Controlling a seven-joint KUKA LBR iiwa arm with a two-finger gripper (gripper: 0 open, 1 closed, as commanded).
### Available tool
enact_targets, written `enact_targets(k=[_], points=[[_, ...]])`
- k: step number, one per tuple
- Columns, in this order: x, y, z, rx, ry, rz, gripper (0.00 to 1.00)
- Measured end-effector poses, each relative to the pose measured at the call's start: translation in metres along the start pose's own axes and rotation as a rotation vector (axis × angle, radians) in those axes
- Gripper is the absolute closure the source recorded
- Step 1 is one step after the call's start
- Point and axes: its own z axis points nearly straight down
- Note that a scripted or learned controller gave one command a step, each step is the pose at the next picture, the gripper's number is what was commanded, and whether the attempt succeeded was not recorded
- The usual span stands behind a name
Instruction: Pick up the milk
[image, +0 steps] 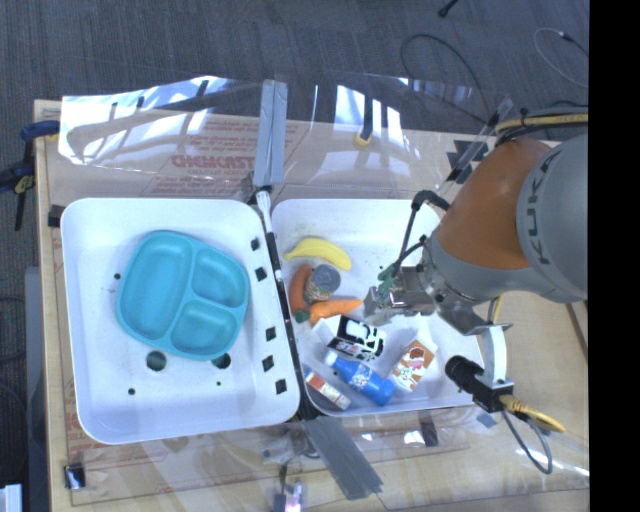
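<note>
**Approach over the right bin, milk not yet taken**

I see the arm (510, 225) reaching in from the right, with the gripper (385, 300) low over the right bin (350, 215). The milk (357, 339), a small black-and-white cow-patterned carton, lies on its side in the lower middle of that bin, just below and to the left of the gripper. From this slant I cannot tell whether the pincer is released or clenched, nor whether it touches anything; the wrist body hides it. Nothing is visibly between it and the milk.

The neighbours are close. An orange carrot (335, 308) lies just above the milk, apparently touching it. A blue bottle (364, 381) sits just below. A small orange-and-white carton (414, 364) is just to the right. A tin can (322, 283) and a banana (318, 251) are farther up. The left bin (90, 400) holds a blue divided plate (183, 293), well apart from the work.

My judgement: the step in hand is the final positioning before descent. The next move calls for a small shift down-left to centre over the milk, then closing across its narrow sides. The risk I see is catching the carrot or the blue bottle instead.
</note>
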Motion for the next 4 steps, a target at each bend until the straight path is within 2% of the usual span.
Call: enact_targets(k=[1, 2, 3, 4], points=[[0.0, 0.0, 0.0, 0.001, 0.0, 0.0, 0.0], [-0.018, 0.043, 0.075, 0.007, 0.002, 0.007, 0.0], [-0.024, 0.017, 0.128, -0.034, -0.009, -0.01, 0.0], [-0.024, 0.02, 0.115, -0.041, -0.009, -0.017, 1.0]])
